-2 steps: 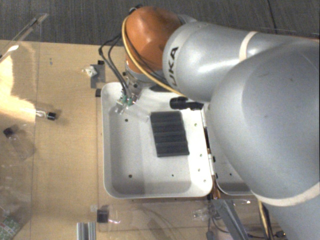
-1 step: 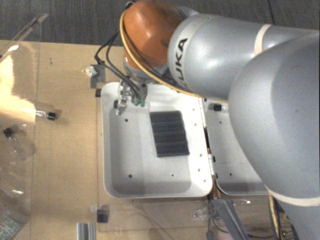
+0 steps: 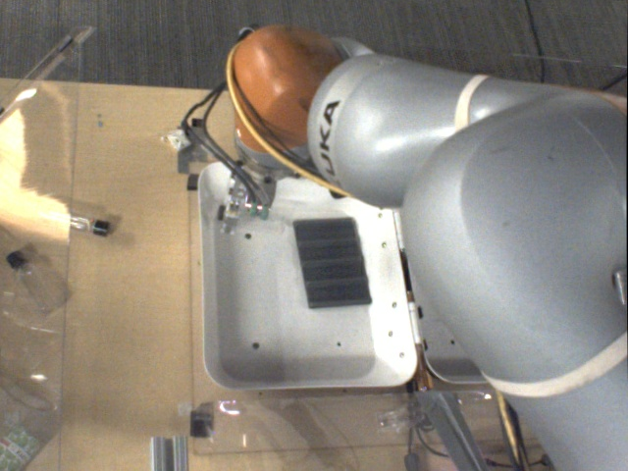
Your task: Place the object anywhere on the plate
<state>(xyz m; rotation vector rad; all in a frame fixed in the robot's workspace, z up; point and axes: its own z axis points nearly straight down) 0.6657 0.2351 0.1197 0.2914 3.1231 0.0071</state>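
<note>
Camera view, listed near to far.

1. Bench; one; pale wood-coloured top; at its near edge one small black block and one ribbed metal bracket.
2. Bins; two, white, shallow, side by side; left bin seen almost whole; right bin seen as a near corner under the arm.
3. Slab; one; dark, rectangular, ribbed crosswise; lies flat on the floor of the left bin, right of the bin's middle and toward its far half; long side runs near to far with a slight tilt; nothing rests on it; whether it is the object or the plate cannot be told.
4. Gripper; one; over the far left corner of the left bin, close to the bin's far wall; small green and metal parts show at its tip; whether it is spread or closed cannot be told; nothing seen held in it; the slab lies to its right and nearer the camera, apart from it, with bare white bin floor between.
5. Arm; one; grey, lettered KUKA; covers the right of the view and most of the right bin; orange band above the gripper; black and yellow cables run beside the band.
6. Vial; one; clear with a black cap; lies on the bench left of the bins, well apart from them.
7. Floor; dark carpet beyond the bench's far edge.
</note>
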